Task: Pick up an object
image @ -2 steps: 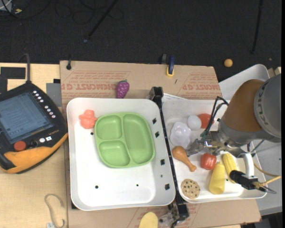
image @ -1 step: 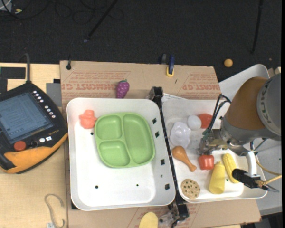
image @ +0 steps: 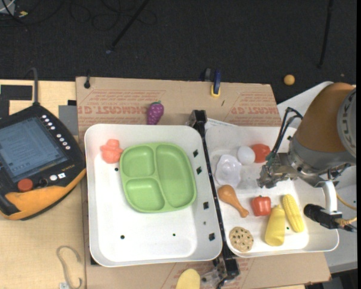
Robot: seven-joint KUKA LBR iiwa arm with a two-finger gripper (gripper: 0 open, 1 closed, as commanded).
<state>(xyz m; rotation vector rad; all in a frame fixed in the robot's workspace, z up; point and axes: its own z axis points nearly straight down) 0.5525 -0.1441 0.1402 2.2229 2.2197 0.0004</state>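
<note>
Here we see the claw (image: 269, 178) low in the right bin (image: 325, 241), just at twelve o'clock of the red pepper (image: 261, 205), likely its target; whether it's apart or together, we cannot tell.

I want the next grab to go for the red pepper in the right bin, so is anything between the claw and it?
Nothing visible blocks it. The claw hangs just above the red pepper, with bare bin floor between. The drumstick lies to its left and the yellow bottle to its lower right, both close beside it.
</note>
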